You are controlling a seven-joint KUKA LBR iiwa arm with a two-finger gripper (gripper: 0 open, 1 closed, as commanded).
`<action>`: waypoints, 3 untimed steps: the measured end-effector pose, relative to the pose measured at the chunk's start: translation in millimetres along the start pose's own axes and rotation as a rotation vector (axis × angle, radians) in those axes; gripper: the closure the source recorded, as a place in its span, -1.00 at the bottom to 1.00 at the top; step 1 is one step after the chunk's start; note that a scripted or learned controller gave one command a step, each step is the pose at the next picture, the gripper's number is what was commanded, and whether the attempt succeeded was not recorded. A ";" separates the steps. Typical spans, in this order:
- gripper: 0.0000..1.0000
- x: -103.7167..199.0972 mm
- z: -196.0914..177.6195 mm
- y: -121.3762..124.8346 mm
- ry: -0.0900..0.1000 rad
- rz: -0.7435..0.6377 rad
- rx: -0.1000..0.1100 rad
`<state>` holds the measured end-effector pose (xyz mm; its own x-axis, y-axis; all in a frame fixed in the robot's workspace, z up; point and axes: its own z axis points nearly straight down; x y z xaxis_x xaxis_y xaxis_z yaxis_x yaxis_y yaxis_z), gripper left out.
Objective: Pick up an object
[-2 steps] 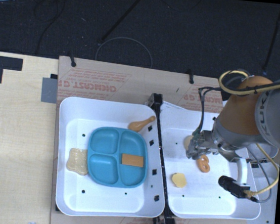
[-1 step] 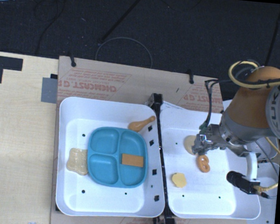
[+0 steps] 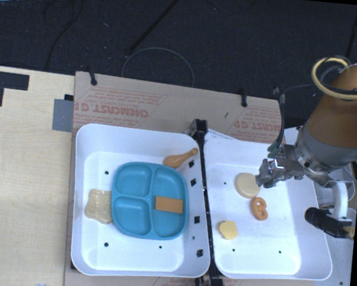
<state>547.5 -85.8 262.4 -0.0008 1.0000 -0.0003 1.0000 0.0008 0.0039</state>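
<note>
Whether the end effector (image 3: 268,174) is clenched I cannot tell, just above the cream disc (image 3: 247,185); mirrored cardboard (image 3: 169,110) print beyond reads "CHEMCAST GP".

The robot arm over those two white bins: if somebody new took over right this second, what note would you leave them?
Gripper: low in the right bin, just right of the cream disc; nothing visibly between its fingers, and I cannot tell open from shut.
Right bin also has the orange pretzel and a yellow piece.
Left bin: blue divided plate with an orange block on it, a tan drumstick, a pale slice.
Done: nothing lifted.
Left: grasp and raise one object, probably the disc.
</note>
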 end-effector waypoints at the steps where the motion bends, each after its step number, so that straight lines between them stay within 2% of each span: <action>1: 1.00 -0.5 -1.1 0.0 0.001 -0.001 0.006; 2: 1.00 51.6 -1.8 12.3 0.002 -0.003 0.006; 3: 1.00 103.7 18.9 14.0 0.001 -0.002 0.010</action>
<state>561.5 17.9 243.6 -0.0027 1.0000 0.0009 1.0000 0.0027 -0.0058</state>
